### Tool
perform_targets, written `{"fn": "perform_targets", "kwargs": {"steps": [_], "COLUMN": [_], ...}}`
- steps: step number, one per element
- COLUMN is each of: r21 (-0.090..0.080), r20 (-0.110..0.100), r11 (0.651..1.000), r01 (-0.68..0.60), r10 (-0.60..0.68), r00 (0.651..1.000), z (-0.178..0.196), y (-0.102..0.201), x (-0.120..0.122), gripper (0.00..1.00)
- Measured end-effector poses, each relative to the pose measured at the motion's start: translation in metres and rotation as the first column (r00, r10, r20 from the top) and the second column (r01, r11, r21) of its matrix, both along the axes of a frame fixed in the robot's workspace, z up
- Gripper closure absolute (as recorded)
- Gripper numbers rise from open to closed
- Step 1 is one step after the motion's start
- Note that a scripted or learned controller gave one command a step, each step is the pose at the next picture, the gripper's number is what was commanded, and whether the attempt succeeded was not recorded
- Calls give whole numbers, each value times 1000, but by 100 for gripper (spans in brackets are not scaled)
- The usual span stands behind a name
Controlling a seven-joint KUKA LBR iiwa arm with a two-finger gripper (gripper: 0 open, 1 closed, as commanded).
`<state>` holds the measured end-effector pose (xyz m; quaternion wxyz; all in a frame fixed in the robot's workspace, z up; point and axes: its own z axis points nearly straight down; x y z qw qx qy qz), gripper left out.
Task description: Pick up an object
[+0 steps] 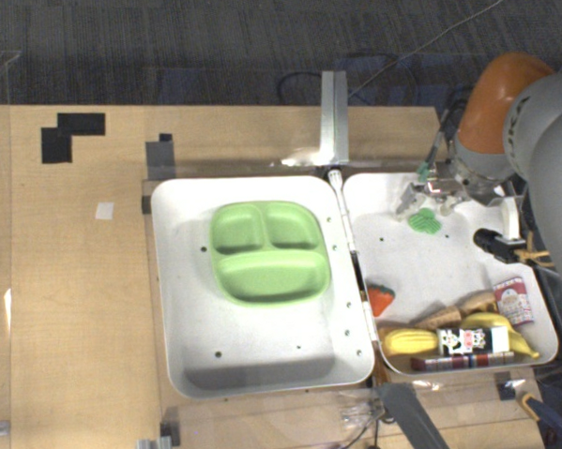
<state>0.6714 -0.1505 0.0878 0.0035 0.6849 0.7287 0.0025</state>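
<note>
The gripper (428, 198) is seen with fingers spread apart; a green object (425, 223) lies just below them, ungrasped.

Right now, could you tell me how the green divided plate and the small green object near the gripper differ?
The green divided plastic plate is large and pale green, while the small green ridged object is tiny and a deeper green. The plate lies in the middle of the left white bin; the small object sits at the top of the right white bin, just below the gripper. Both are green and rest on a bin floor.
</note>
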Motion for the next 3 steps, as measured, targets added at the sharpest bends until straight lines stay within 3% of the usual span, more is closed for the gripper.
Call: {"fn": "perform_targets", "kwargs": {"steps": [1,2,3], "r21": [-2,-2,-1], "r20": [10,10,1], "r11": [1000,1000,999], "r01": [-8,-9,-49], "r10": [8,9,49], "r00": [1000,1000,999], "z": [15,15,1], "y": [2,2,17], "x": [4,4,-12], "gripper": [100,0,0]}}
